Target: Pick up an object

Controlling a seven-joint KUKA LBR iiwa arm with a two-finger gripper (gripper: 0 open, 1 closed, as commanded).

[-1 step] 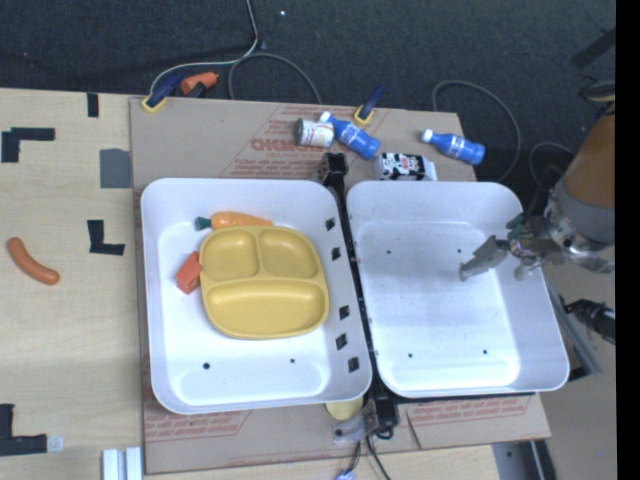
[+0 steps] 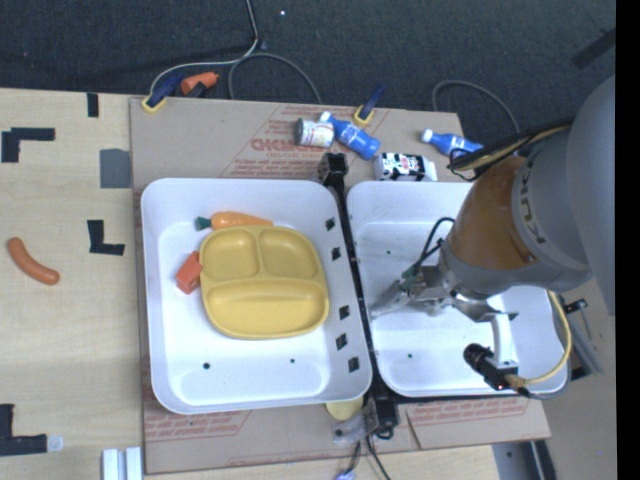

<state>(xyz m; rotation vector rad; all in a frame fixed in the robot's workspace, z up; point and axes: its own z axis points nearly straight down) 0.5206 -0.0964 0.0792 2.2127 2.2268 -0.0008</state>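
Note:
The left bin (image 2: pixel 170 368) holds a yellow divided plate (image 2: pixel 265 280). An orange carrot (image 2: pixel 240 219) lies along the plate's far edge, and a small red-orange piece (image 2: pixel 189 272) leans on its left side. My gripper (image 2: pixel 388 303) is low in the right bin (image 2: pixel 420 368), close to that bin's left wall and pointing left. The grey arm with its orange band (image 2: pixel 495 223) covers much of the right bin's middle and right. I see nothing held at the gripper.
A black divider (image 2: pixel 345 268) runs between the bins. Behind them lie a white bottle (image 2: pixel 315 131), two blue items (image 2: pixel 357 138) (image 2: pixel 450 144) and a black-and-white packet (image 2: pixel 405 166). A sausage-like toy (image 2: pixel 33 261) lies far left on the bench.

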